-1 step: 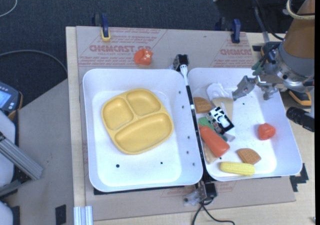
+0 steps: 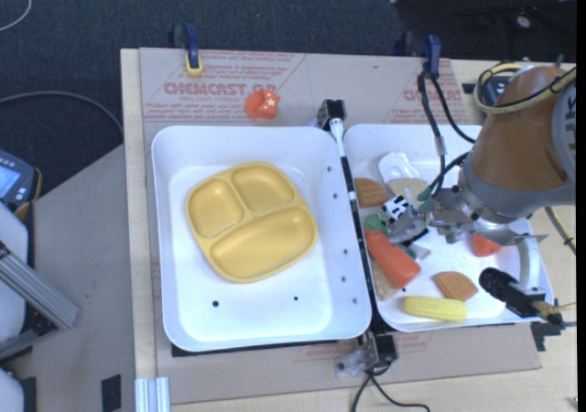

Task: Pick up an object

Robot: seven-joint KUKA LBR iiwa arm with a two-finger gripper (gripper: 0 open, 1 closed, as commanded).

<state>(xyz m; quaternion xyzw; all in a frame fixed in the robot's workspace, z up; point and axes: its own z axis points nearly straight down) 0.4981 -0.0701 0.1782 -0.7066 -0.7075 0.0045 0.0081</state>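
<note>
Two white bins are being carried side by side by the desk (image 2: 302, 81). A yellow divided plate (image 2: 252, 220) is being held near the middle of the left bin (image 2: 167, 218). The right bin (image 2: 371, 140) is being crowded with small toy foods.

The arm (image 2: 522, 149) is being reached over the right bin from its right edge, and the pincer (image 2: 409, 229) is being hung low over the bin's middle, close to its left edge. Whether the pincer is spread or pressed together cannot be told, and nothing is being seen gripped in it.

A black-and-white die (image 2: 396, 208) is being seen just behind the pincer, and a carrot (image 2: 394, 259) is lying just in front of it, slanted toward the bin's front edge. A green piece (image 2: 374, 222) is being partly hidden between the die and the carrot. A corn cob (image 2: 435, 309) is being rested along the front edge, with a brown slice (image 2: 455, 285) just behind it. A brown piece (image 2: 370, 191) and a white piece (image 2: 396, 166) are being kept nearer the back edge. A red piece (image 2: 483, 245) is being half covered by the arm.

An orange piece (image 2: 262, 104) is lying on the desk itself, behind the left bin, near the desk's back edge.
</note>
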